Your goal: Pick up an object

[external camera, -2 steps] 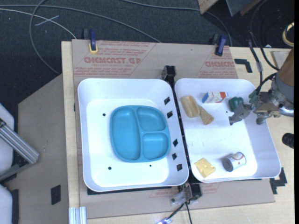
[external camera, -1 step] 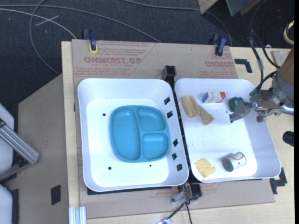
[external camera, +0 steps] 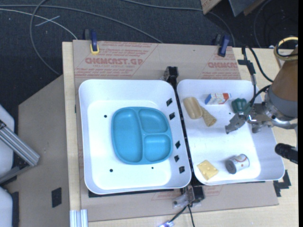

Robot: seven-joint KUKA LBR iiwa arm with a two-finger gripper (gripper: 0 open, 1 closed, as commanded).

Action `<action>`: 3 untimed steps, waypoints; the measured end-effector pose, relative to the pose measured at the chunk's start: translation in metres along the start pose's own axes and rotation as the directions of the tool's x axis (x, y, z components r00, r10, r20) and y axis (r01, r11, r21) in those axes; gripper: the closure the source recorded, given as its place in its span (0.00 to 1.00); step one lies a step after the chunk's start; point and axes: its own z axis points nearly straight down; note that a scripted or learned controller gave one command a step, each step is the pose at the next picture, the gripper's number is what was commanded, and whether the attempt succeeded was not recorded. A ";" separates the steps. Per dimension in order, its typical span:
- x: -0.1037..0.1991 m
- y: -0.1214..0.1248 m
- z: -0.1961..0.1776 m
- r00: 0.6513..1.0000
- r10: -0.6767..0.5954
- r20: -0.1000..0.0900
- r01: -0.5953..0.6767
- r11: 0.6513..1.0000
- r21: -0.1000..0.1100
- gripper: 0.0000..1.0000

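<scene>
Arm: grey KUKA with the orange band, coming in from the right side and hanging over the right bin's (external camera: pixel 265 173) right half.

Gripper (external camera: pixel 234 125): sits low over the middle-right of the right bin, pointing left. Can't honestly tell if the fingers are apart or together, it's just a dark lump from this angle. Nothing visibly between them, so I'm not calling it a grab.

Green thing (external camera: pixel 239 105): small green object just on the far side of the gripper, right up against the wrist hardware. Touching or not, can't tell.

Tan roll-ish thing (external camera: pixel 192 107): beige, elongated, lying in the far-left part of the right bin.

Tan wedge (external camera: pixel 209 119): smaller beige piece right at the near end of the roll, looks like it's touching it.

Little box (external camera: pixel 217 98): red, white and blue, near the far wall, between the roll and the green thing.

Yellow block (external camera: pixel 207 170): cheese-looking chunk at the near-left corner of the right bin.

Small can (external camera: pixel 237 163): grey and white with a red mark, on its side, just right of the yellow block, near side of the gripper.

Left bin (external camera: pixel 90 141): holds a blue divided plate (external camera: pixel 141 135), three compartments, sitting flat about in the middle.

Bench (external camera: pixel 118 56): brown board under both bins with red printed lettering, blue clamps (external camera: pixel 94 44) on the far edge.
</scene>
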 end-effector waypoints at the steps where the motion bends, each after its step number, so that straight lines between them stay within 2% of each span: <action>1: 0.006 0.007 0.059 1.000 -0.001 -0.001 0.001 1.000 0.000 0.00; 2: 0.007 0.006 0.108 1.000 0.000 0.000 0.000 1.000 -0.002 0.00; 3: 0.006 0.008 0.095 1.000 0.000 0.001 0.000 1.000 -0.008 1.00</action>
